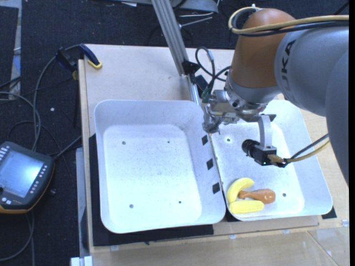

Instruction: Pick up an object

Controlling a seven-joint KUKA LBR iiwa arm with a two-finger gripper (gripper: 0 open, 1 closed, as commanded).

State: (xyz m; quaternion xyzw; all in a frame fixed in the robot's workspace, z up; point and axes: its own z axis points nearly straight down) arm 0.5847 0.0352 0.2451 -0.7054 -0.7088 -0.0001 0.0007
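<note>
My hand (212, 125) hangs low over the inner edge of the right bin (310, 165), just beside the ridge where the 2 bins meet, at their far end. From this angle I cannot tell how it is set, and I see nothing in it. The objects lie well apart from it, in the near corner of that same bin: a yellow banana (239, 187), a second yellow piece (246, 206) touching it, and what looks like a brown drumstick toy (260, 195) lying between them. The left bin (105, 165) sits beside it on the table (133, 71).
</note>
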